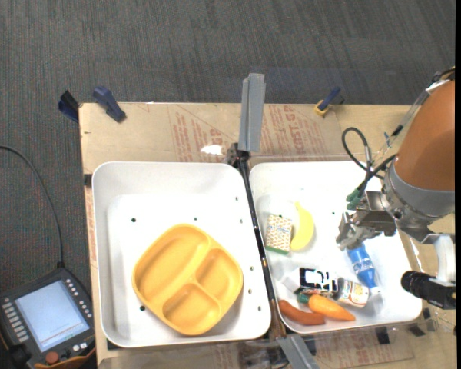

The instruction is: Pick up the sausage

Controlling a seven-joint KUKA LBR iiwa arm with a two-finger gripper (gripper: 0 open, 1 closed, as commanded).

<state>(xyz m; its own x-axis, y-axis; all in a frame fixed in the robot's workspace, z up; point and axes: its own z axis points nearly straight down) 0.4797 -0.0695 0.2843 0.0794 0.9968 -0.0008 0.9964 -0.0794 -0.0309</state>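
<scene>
Approach step. Sausage (300, 314) lying at right bin (323, 177) front-left corner, touching carrot (330, 307). Gripper (352, 235) hovering mid-bin over blue bottle (363, 266), grip state unreadable. Next: shift toward front-left corner, descend on sausage.

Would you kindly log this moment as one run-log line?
sausage: right bin front edge, ungrasped | gripper: above blue bottle | carrot: beside sausage

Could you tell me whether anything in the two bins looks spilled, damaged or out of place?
Nothing stands out. The yellow tray lies flat in the left bin. The sausage, carrot and other items sit loosely in the right bin, intact, with the gripper above them.
</scene>
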